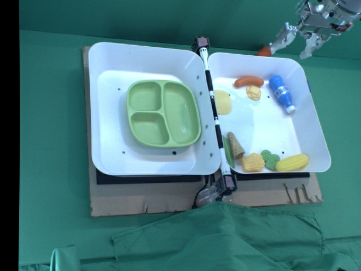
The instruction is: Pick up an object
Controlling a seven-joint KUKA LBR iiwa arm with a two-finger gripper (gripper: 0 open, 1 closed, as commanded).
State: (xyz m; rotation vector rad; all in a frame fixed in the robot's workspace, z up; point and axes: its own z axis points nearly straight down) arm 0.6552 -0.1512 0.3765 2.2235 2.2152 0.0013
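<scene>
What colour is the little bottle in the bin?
The bottle is blue with a white cap, seen in the camera view.

The right bin has a broad bare patch across its middle, open from above. Obstacles ring that patch: a sausage, a blue bottle and a yellow disc along the upper part, and a cone, waffle piece, green piece and corn cob crowded along the lower edge. A green divided plate fills the middle of the left bin.
</scene>
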